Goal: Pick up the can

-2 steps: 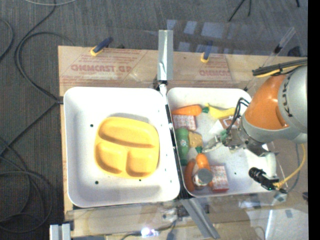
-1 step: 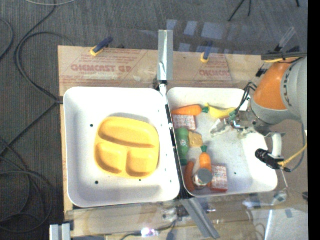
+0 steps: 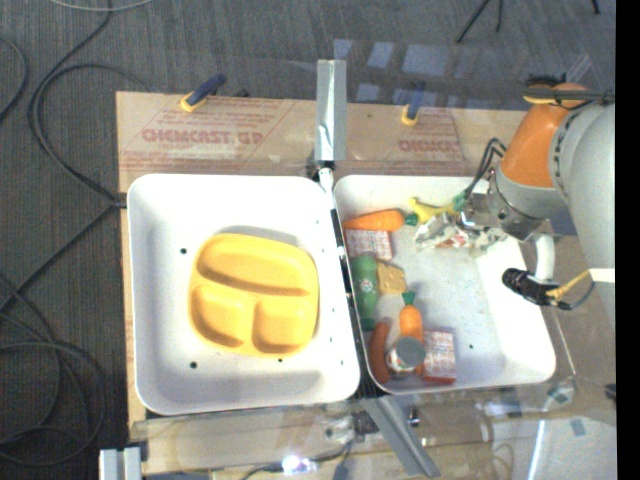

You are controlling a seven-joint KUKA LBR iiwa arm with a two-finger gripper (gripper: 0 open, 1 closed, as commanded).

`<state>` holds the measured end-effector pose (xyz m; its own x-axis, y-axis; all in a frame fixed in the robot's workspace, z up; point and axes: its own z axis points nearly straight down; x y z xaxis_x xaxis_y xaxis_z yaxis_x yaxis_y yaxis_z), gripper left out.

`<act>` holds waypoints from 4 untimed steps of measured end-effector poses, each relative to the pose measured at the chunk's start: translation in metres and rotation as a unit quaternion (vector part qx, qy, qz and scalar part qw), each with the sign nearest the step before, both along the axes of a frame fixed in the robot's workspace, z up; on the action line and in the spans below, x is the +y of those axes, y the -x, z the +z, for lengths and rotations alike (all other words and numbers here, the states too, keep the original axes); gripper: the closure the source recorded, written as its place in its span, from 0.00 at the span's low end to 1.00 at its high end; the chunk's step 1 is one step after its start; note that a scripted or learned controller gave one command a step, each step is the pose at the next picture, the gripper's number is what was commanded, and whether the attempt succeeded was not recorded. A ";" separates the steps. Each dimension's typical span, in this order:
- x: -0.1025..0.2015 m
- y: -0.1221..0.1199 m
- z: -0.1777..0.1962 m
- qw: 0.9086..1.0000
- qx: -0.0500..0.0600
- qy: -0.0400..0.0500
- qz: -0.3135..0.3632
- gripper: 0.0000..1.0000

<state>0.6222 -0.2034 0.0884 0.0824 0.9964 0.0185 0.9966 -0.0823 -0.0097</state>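
- The can (image 3: pixel 405 354) stands upright at the near edge of the right bin (image 3: pixel 500 318), crowded by a carrot (image 3: pixel 410 320) and a red packet (image 3: pixel 439 355).
- It looks rigid, light and slick; I'd take it across its round sides.
- My gripper (image 3: pixel 470 218) sits at the bin's far side; whether it is clenched or released I cannot tell.

Two bins sit side by side on the table (image 3: pixel 150 133). The left bin (image 3: pixel 150 298) holds a compartment tray (image 3: pixel 256 292) near its centre. In the right bin (image 3: pixel 500 338), items crowd the left wall: a carrot (image 3: pixel 375 220) at the back, a bottle (image 3: pixel 364 286) before it, and the can (image 3: pixel 405 355) near the front edge, beside a small carton (image 3: pixel 439 355). The gripper (image 3: pixel 462 226) is at the bin's back right.
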 end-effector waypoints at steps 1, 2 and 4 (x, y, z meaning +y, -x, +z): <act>0.013 0.000 0.007 1.000 0.007 -0.007 0.008 1.00; 0.057 -0.026 0.107 0.995 -0.002 0.012 -0.097 1.00; 0.008 0.012 0.045 0.985 0.000 0.013 -0.170 0.00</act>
<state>0.6097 -0.1952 0.1336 0.4122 0.9111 -0.0056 0.9111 -0.4122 -0.0029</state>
